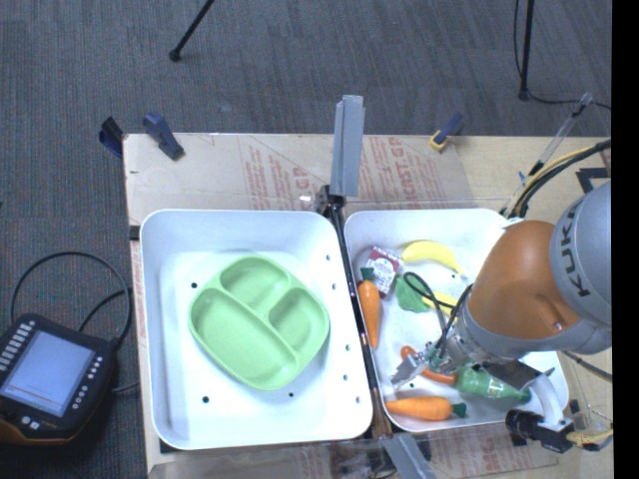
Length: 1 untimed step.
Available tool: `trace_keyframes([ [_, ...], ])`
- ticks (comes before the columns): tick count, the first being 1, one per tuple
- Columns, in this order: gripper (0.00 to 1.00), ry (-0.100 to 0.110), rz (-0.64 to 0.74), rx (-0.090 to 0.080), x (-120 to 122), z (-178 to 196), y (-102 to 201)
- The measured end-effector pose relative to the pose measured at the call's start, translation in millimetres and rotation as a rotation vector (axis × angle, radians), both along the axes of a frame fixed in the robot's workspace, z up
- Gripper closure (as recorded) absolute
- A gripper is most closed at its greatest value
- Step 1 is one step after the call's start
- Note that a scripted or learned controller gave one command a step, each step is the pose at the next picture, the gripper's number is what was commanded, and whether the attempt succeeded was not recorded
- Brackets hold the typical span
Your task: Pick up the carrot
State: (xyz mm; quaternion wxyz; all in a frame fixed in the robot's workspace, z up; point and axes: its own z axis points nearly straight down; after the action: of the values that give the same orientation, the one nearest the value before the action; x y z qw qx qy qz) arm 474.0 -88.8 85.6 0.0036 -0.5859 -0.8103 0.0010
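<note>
Several carrots lie in the right bin [479, 218]. One long carrot [369, 312] runs along the bin's left wall, its green top pointing toward the far side. Another carrot [423, 407] lies flat by the near wall. A thinner orange carrot piece [435, 375] sits between them. My gripper [409, 364] hangs low over the bin's middle, just left of that thin piece and above the near carrot. The orange band and wrist hide the bin's right half.
A banana [429, 254], a red-and-white packet [380, 262], a green leafy item [411, 295] and a green bottle [489, 383] share the right bin. A green divided plate [260, 320] lies in the left bin [160, 267]. A metal post [347, 148] stands behind the divider.
</note>
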Motion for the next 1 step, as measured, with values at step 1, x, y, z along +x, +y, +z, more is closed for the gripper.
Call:
trace_keyframes([
  [1,0.00,0.000,-0.610,-0.003,0.1,0.7,-23.4],
])
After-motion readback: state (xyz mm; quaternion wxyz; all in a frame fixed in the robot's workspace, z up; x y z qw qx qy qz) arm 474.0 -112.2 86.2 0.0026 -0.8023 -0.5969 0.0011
